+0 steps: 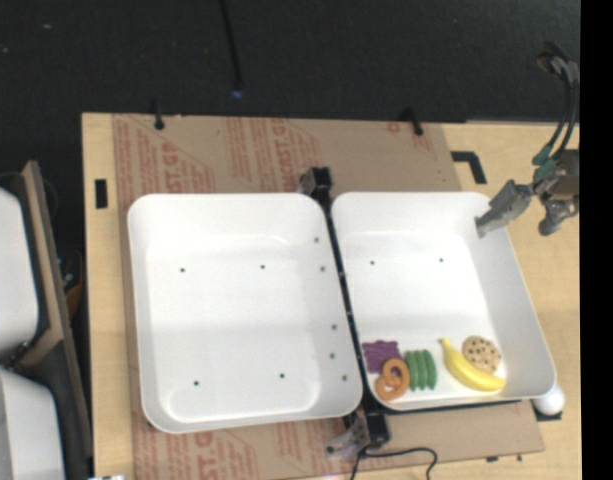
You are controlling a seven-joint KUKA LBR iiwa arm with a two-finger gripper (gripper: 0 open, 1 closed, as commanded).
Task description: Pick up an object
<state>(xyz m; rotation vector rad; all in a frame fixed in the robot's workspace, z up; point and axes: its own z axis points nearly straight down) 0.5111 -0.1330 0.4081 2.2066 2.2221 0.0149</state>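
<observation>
Two white bins sit side by side on the desk [106,268], over a sheet of printed cardboard [246,158]. The left bin [156,228] and right bin [386,218] meet at a dark centre seam.

All objects lie along the near edge of the right bin. From left: purple piece [380,352], orange ring [394,379] just in front of it and touching, green piece [421,368], yellow banana [469,370], and a round speckled cookie [480,351] resting against the banana.

The gripper [526,208] is at the right bin's far right corner, over the rim, well apart from the objects. Its jaws stand apart, one grey finger angled over the bin corner, the other to its right. Nothing is between them.
</observation>
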